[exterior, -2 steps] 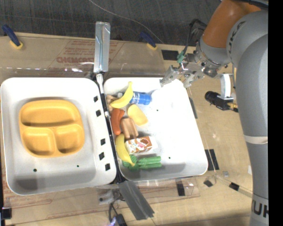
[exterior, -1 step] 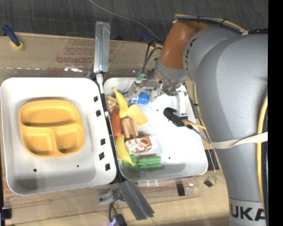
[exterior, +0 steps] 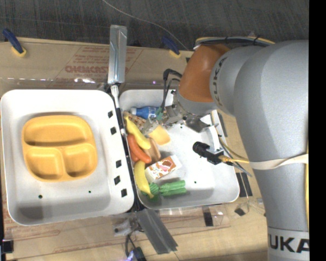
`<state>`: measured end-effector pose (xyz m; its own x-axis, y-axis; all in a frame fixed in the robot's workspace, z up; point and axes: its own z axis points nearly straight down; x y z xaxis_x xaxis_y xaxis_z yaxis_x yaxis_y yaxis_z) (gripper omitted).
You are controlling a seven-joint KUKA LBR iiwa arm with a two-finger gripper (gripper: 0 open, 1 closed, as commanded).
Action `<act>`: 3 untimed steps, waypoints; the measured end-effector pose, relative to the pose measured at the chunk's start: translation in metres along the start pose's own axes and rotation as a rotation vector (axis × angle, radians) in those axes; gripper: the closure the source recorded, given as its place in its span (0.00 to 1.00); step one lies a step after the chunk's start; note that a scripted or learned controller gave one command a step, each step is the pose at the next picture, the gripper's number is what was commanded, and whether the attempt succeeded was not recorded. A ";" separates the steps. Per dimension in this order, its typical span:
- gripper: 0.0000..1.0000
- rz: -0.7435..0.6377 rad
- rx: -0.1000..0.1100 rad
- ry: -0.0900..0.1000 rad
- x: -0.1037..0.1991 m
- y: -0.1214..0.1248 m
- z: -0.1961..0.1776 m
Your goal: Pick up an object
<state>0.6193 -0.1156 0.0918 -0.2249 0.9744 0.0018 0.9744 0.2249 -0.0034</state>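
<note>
In rt bin [exterior: 220,186], claw [exterior: 164,116] by glossy curved banana [exterior: 137,133], ridged green toy [exterior: 171,188]

Claw [exterior: 168,115] fingertips hidden amid clutter; blue item [exterior: 145,112] partly covered; arm [exterior: 261,118] cut off at bottom.

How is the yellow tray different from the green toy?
The yellow tray is far bigger than the green toy. The tray lies by itself in the left bin, while the green toy sits in the right bin near a banana and a small carton. The tray is flat with three sunken sections; the green toy is a bumpy little stick shape. Both rest inside white bins.
</note>
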 end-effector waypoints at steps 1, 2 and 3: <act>0.00 -0.286 0.001 0.000 0.011 -0.026 0.000; 0.00 -0.581 0.029 0.028 -0.032 0.017 0.003; 1.00 -0.583 0.014 0.007 -0.037 0.021 -0.010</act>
<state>0.6480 -0.1468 0.1021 -0.7242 0.6894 0.0139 0.6893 0.7244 -0.0133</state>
